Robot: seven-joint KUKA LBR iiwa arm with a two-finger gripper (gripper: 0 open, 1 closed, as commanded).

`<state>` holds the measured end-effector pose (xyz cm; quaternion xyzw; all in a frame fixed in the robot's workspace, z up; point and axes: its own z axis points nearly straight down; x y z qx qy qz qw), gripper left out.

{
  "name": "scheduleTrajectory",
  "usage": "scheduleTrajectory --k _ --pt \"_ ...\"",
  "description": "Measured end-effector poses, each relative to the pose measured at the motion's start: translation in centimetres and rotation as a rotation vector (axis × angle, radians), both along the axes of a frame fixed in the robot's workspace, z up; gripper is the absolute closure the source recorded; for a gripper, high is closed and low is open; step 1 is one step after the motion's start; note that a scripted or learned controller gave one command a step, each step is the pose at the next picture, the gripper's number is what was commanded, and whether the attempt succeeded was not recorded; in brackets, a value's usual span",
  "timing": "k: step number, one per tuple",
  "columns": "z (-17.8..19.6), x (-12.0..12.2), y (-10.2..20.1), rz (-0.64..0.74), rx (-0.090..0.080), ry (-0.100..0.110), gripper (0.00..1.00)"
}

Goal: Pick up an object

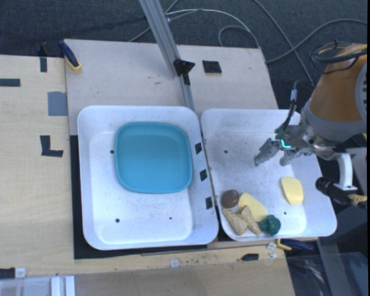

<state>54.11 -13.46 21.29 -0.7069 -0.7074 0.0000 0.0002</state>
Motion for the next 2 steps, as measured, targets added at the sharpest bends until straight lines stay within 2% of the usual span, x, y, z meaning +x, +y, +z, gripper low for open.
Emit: scheduleTrajectory --k 1,2 --pt "0.0 0.0 0.0 0.0 0.0 0.0 0.0" --pt "-4.5 0.2 0.7 0.0 0.0 0.004 0.0"
